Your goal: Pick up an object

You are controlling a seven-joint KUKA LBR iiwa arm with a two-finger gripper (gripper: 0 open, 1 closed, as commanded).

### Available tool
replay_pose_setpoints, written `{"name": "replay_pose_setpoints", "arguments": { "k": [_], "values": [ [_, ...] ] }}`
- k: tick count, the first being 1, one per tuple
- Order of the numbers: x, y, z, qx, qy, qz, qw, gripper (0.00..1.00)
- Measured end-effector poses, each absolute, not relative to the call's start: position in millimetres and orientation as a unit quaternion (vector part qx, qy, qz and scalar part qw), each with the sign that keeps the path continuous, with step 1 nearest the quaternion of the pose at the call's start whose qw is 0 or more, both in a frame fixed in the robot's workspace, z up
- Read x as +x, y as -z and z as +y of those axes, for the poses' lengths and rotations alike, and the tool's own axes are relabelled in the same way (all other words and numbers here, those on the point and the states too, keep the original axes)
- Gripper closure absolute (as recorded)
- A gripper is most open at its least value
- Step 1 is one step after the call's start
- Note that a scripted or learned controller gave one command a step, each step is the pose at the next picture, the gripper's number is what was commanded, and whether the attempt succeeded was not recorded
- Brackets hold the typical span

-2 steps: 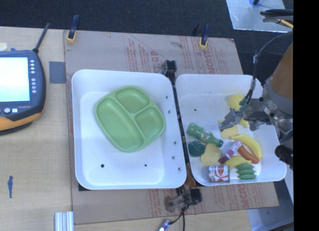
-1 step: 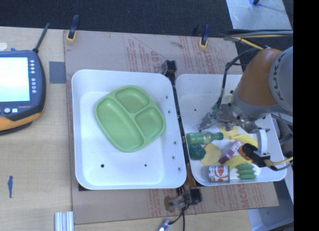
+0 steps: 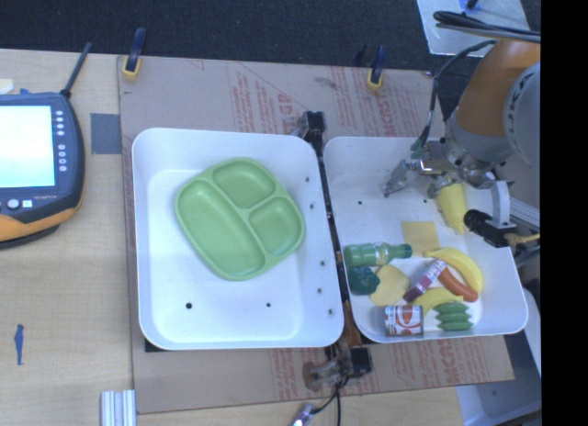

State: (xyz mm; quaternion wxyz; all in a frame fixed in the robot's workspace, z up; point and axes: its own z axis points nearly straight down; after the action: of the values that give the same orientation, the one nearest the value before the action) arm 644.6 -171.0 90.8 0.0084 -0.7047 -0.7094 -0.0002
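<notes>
My gripper (image 3: 412,183) hangs over the back part of the right bin (image 3: 367,172), its two fingers spread apart with bare white floor between them; it is open. A small yellow piece (image 3: 451,206) lies just to the right of the fingers, outside their gap. Toward the front of that bin lie a green bottle (image 3: 377,253), a flat yellow slice (image 3: 420,234), a banana (image 3: 466,266), a red sausage (image 3: 457,285), a red-and-white can (image 3: 402,320) and a green pod (image 3: 456,317).
The left bin (image 3: 165,305) holds a green divided plate (image 3: 241,218). A tablet-like pendant (image 3: 32,162) sits on the bench at far left. A black part of the arm (image 3: 487,227) reaches over the right bin's right edge.
</notes>
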Motion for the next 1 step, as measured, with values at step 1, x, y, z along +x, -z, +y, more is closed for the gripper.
{"name": "replay_pose_setpoints", "arguments": {
  "k": [1],
  "values": [
    [613.6,-105.8,-195.8,-0.701,0.0076,-0.713,0.011,0.00]
  ]
}}
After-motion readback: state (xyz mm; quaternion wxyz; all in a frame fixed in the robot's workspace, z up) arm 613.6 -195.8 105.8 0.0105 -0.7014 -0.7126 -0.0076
